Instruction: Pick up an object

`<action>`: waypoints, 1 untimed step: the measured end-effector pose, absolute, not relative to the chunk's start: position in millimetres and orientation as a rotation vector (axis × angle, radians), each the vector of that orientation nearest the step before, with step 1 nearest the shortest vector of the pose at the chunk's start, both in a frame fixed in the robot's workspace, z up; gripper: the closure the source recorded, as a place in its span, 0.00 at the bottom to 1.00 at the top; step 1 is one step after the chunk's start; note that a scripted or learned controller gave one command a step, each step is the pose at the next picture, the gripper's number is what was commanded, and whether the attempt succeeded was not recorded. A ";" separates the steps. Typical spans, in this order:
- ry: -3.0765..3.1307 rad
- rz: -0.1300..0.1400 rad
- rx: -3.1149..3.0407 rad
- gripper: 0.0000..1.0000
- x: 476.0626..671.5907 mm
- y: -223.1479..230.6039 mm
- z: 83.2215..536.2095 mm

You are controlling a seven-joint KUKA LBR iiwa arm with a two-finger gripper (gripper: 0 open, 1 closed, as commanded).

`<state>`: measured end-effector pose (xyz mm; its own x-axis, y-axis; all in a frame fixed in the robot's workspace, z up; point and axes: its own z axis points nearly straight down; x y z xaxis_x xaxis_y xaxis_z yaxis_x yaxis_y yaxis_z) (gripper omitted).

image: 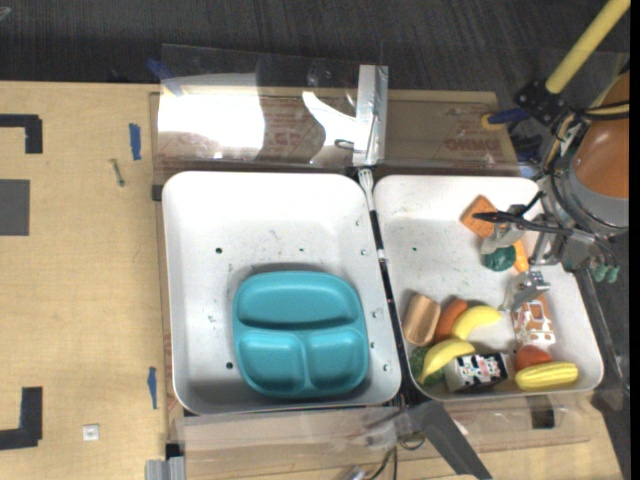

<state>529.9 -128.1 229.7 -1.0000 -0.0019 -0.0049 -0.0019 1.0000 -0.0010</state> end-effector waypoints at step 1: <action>3.101 -0.004 -0.432 0.00 604.4 -155.4 97.2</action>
<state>604.4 -155.4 97.2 -0.9619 -0.2732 -0.0103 -0.2732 0.9620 -0.0038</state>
